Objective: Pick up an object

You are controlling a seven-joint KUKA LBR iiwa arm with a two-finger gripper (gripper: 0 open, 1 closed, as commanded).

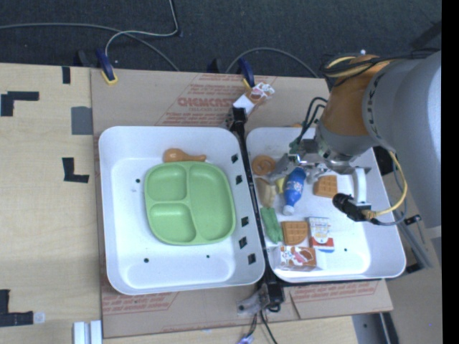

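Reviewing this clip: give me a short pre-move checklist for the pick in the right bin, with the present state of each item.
1. Gripper above the right bin: ok.
2. Target near it, a blue and white bottle lying in that bin: ok.
3. Finger opening: cannot tell.
4. Anything held between the fingers: cannot tell.
5. Room around the bottle: not ok; a round cookie and a square cracker lie close beside it.
6. Left bin with the green divided plate lies apart from the arm: ok.

Even, fairly bright overhead light, soft shadows, mild glare on the white bins [115, 213], slight blur throughout, darker toward twelve o'clock.
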